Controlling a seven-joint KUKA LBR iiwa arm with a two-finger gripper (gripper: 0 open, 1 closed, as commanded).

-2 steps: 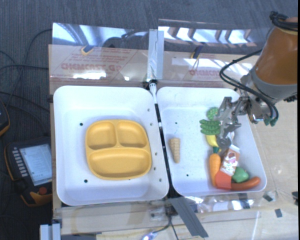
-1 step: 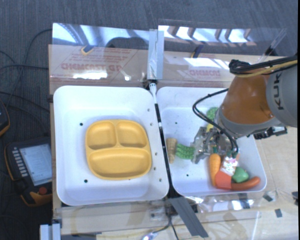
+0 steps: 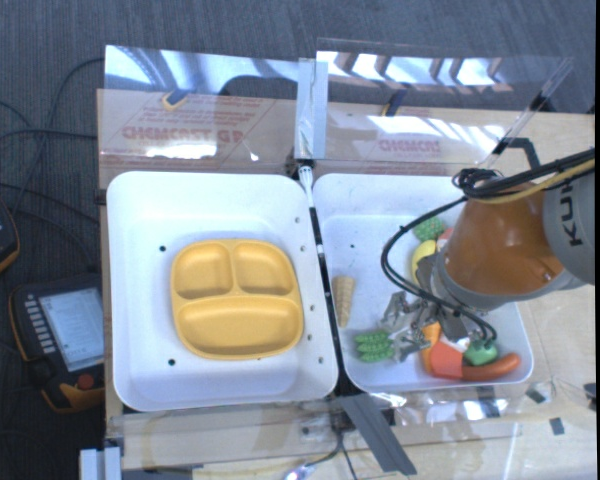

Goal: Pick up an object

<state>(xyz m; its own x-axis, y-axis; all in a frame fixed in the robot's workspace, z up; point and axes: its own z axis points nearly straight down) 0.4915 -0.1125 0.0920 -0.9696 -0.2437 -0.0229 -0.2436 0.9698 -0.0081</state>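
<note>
Here, the objects to pick lie in the right bin (image 3: 370, 203). An orange carrot-like toy (image 3: 470, 365) with a green top rests near the front wall. A small green leafy toy (image 3: 372, 344) lies to its left, and a pale cone (image 3: 342, 298) lies close to the bin's left wall. A yellow and green piece (image 3: 427, 240) shows beside the arm's orange band (image 3: 500, 248) (part of it is hidden behind the arm).

The end effector (image 3: 412, 323) is low in this bin, between the green leafy toy and the carrot-like toy. I cannot tell its state, because it is small and cluttered here.

The left bin (image 3: 140, 268) carries a yellow divided plate (image 3: 238, 298) with three compartments. Both bins stand side by side on the counter (image 3: 560, 318).
</note>
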